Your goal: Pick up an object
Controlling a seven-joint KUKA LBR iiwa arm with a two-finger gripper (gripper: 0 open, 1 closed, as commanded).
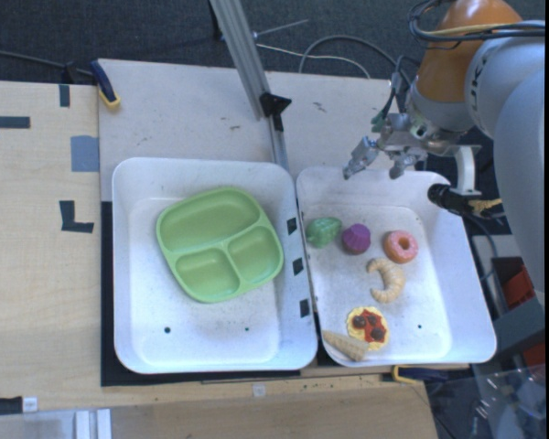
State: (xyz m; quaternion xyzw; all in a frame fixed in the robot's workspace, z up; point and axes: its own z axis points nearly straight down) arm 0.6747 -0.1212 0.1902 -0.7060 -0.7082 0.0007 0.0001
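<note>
Over far edge of right bin: gripper (377, 165), hanging above the rim, nothing betw. its fingers.
Fingers: two prongs spread apart, pointing down; left tip at approx. the bin's far-left corner, right tip a bit further right. Open, gap clear.
Wrist/arm: grey w/ orange band (465, 39), coming in from the right, far side of bench.
Right bin (467, 282): white, shallow, holds six small food items.
Green piece (323, 231): far-left of right bin, nearest the gripper but well apart from it.
Purple piece (355, 239): just right of the green one.
Donut (401, 246): pink w/ hole, right of purple piece.
Croissant (387, 280): tan, curved, just nearer than the donut.
Tart (368, 326): round, yellow w/ red topping, near side of bin.
Wedge (345, 345): tan, against near rim, touching or almost touching the tart; can't tell which.
Left bin (133, 273): white, holds green divided tray (220, 242), three compartments, lying flat & turned at an angle.
</note>
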